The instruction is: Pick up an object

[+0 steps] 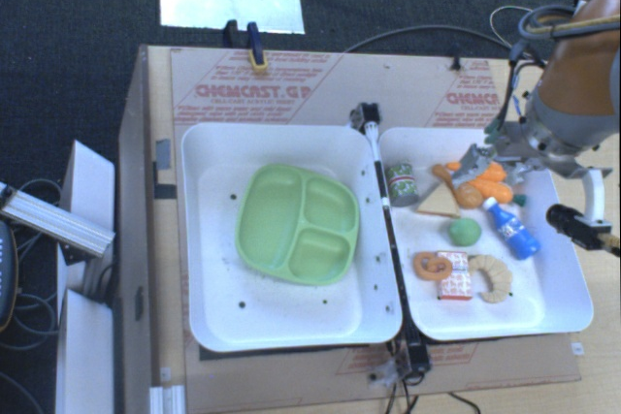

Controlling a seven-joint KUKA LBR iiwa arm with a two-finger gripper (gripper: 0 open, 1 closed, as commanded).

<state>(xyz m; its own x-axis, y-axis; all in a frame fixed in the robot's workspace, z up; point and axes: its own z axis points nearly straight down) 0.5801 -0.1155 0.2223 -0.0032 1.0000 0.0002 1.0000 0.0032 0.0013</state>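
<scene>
1. Layout: two white bins sit side by side on the surface [291,87]. The left bin [209,238] carries a green divided plate [299,223]. The right bin [563,296] carries the loose items.
2. Items in the right bin: a small can [401,182] near the divider, an orange toy [477,186], a blue bottle [510,230], a green ball [465,231], a pretzel [430,264], a red-and-white packet [456,283] and a croissant [495,277].
3. Arm position: the arm [580,82] reaches in from the right and sits low over the far part of the right bin.
4. Hand state: the hand [497,162] is just above the orange toy. Whether it is apart or together cannot be told from this view, and nothing is seen clamped in it.
5. Step in hand: judged as the approach or descent onto the orange toy. No item is lifted yet.
6. Next move: this calls for a descent centred on the toy, a firm closure, then a straight lift. The blue bottle lies just beside the toy and may be knocked.
</scene>
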